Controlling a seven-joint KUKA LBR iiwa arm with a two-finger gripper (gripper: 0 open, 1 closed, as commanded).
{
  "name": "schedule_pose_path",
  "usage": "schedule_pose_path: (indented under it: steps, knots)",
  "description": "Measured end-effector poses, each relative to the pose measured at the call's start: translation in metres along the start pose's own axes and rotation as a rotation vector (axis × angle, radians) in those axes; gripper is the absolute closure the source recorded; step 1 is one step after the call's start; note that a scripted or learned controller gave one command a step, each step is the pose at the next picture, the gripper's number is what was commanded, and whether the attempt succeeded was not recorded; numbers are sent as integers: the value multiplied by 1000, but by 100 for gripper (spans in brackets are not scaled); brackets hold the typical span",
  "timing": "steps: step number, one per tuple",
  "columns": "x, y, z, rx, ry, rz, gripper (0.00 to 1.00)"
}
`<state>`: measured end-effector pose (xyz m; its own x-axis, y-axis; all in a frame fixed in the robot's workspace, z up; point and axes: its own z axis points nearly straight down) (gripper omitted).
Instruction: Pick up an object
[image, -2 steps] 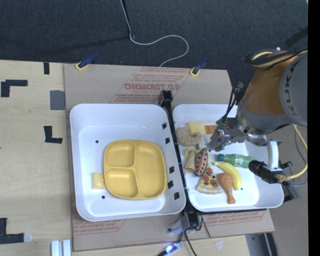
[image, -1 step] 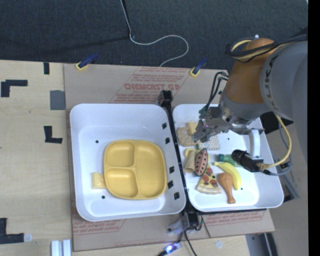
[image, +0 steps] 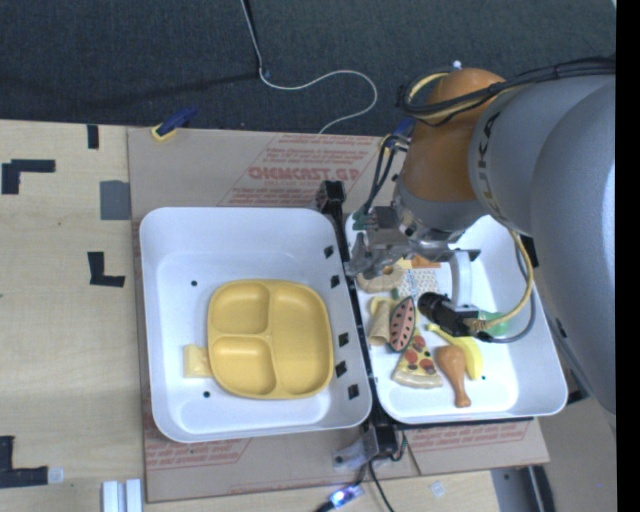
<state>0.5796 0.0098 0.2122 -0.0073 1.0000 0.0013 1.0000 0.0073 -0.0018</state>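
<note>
Camera view: gripper low at right bin's far-left corner, over the toy food. Can't tell its opening. Advice: centre on one piece, e.g. watermelon slice, away from bin wall, before closing.

— Any writing you can read from up there?

— Only red print on the cardboard sheet under my bins, at the desk's far edge. It runs upside down; I make out something like "CHEMCAST", a few smaller red lines beneath, too blurred to read.
</note>
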Motion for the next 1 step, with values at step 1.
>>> schedule_pose_path:
  steps: [1]
  knots:
    - [15, -3, -5, 0, -1, 4, 100]
